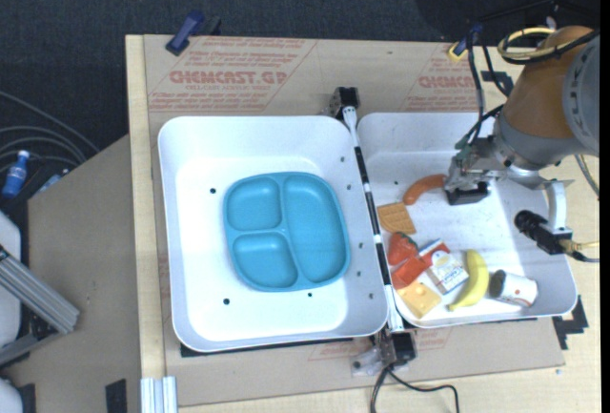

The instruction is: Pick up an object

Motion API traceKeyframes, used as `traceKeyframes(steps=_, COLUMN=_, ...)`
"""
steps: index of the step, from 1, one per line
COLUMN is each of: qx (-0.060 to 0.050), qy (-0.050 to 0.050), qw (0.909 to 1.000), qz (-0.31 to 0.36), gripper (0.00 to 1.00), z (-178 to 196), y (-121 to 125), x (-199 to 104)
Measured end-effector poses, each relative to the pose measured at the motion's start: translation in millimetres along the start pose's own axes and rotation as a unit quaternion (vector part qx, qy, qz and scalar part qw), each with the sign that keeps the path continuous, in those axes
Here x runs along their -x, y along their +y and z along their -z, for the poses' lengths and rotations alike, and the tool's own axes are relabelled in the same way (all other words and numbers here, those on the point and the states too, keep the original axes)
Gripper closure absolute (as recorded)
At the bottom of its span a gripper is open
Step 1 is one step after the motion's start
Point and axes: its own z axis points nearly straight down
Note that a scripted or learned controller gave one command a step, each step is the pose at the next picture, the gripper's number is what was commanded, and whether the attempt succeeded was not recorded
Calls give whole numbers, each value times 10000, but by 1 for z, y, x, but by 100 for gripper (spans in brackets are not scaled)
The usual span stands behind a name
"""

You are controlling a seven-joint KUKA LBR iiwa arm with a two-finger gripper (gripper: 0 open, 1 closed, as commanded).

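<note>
My gripper (465, 189) hangs low over the right bin (534, 130), near its middle, just right of an orange carrot-shaped piece (423, 187). Its fingers are dark and seen from above. Toward the bin's front lie a tan cracker-like square (396, 217), a red piece (403, 250), an orange wedge (416, 297), a small red and white carton (440, 269), a yellow banana (474, 279) and a white tube with a red end (516, 288). Nothing shows between the fingers.
The left bin (191, 211) holds a blue divided plate (285, 230). A black clamp (346, 100) sits at the far end of the wall between the bins. A black cylinder (539, 232) on the arm juts out over the right bin's right side.
</note>
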Motion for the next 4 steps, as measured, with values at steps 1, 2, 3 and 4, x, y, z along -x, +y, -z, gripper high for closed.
traceKeyframes(steps=1, qx=-165, qy=89, qw=9998, qz=3, gripper=100, z=76, y=30, x=-40)
traceKeyframes(steps=2, qx=-173, qy=86, qw=9998, qz=3, gripper=0, z=75, y=30, x=-39)
traceKeyframes(steps=3, qx=-182, qy=88, qw=9998, qz=-3, gripper=0, z=-25, y=32, x=-17)
traceKeyframes(steps=4, qx=-171, qy=83, qw=9998, qz=2, gripper=100, z=-15, y=34, x=-17)
